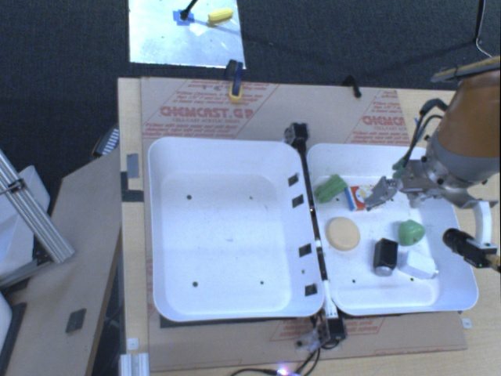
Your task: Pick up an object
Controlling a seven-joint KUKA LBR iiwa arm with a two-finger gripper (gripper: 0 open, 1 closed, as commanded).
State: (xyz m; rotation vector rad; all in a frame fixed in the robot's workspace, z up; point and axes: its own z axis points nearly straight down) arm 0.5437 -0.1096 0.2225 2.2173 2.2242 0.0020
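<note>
My tool (381, 192) hangs low over the right bin (458, 300), apparently to pick from the things clustered there, just at three o'clock of the red-and-white box (361, 195); its grip I cannot tell.

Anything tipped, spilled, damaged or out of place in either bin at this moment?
Nothing stands out. The objects lie loose in the right bin: a green block, a tan round piece, a black cylinder, a green lump and a white piece. The gripper hangs above that bin. No spill or damage visible.
</note>
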